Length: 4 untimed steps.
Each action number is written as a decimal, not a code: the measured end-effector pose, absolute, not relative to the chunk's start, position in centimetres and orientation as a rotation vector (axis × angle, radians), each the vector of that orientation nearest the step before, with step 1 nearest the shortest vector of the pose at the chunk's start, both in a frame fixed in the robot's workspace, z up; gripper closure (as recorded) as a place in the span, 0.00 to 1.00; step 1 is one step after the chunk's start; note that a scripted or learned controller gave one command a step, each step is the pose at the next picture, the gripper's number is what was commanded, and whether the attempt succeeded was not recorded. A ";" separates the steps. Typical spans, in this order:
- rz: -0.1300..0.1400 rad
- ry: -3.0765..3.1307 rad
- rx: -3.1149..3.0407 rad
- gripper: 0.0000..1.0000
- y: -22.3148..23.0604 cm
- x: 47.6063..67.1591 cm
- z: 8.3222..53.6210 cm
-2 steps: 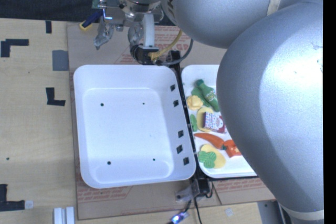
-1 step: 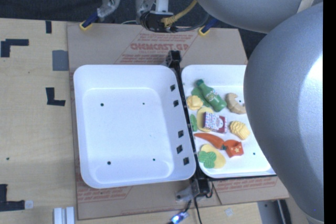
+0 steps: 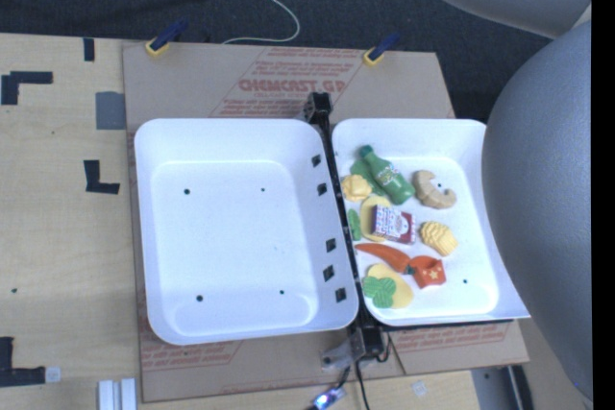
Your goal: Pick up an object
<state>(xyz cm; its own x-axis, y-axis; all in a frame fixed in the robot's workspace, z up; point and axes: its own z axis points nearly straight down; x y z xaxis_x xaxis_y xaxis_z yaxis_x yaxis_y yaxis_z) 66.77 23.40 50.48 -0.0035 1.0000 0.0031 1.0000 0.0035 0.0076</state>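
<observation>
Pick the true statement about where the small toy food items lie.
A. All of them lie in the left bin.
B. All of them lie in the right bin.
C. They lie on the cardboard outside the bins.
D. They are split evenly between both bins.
B: the green bottle, the carrot, the red packet and the other pieces all lie in the right bin; none sits in the left bin.

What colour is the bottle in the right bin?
Green, with a pale label; the bottle shows in the camera view.
</observation>
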 end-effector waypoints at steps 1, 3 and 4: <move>-0.027 2.228 2.226 1.00 23.3 66.6 30.1; 0.015 2.222 2.215 1.00 23.4 66.8 48.5; 0.011 2.225 2.215 1.00 23.4 61.9 54.0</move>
